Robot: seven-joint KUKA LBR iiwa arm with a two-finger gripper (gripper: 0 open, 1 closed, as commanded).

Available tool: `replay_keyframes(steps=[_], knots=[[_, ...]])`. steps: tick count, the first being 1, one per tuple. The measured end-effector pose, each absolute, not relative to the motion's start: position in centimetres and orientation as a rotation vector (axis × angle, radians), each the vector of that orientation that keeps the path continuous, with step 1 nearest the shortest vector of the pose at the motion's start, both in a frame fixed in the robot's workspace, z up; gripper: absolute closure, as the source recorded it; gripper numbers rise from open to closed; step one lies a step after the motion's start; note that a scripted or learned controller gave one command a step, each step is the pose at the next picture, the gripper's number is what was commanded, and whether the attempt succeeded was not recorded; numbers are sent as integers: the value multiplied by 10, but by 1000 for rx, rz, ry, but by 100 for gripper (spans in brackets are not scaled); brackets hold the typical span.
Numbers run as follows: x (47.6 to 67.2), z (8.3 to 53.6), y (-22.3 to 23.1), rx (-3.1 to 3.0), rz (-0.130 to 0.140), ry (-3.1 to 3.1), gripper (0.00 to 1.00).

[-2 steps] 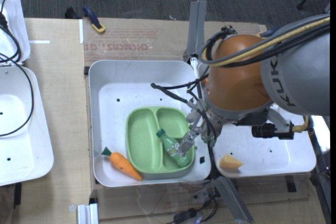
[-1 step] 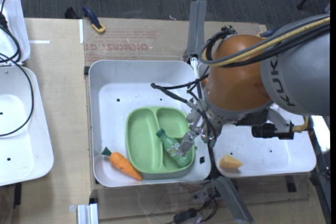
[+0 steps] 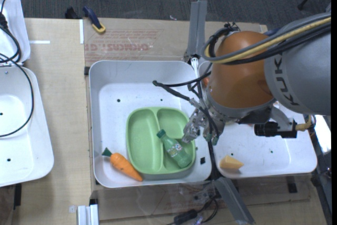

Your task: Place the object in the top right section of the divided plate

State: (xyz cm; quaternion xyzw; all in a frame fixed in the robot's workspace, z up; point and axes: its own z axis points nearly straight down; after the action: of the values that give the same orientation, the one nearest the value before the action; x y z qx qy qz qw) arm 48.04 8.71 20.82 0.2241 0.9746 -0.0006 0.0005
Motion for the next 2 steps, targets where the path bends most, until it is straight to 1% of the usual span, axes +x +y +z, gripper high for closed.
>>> replay_keyframes(steps=[1, 2], knots=[[510, 191, 87, 804, -1, 3037, 100], [490, 317, 125, 754, -1, 3048, 100]])
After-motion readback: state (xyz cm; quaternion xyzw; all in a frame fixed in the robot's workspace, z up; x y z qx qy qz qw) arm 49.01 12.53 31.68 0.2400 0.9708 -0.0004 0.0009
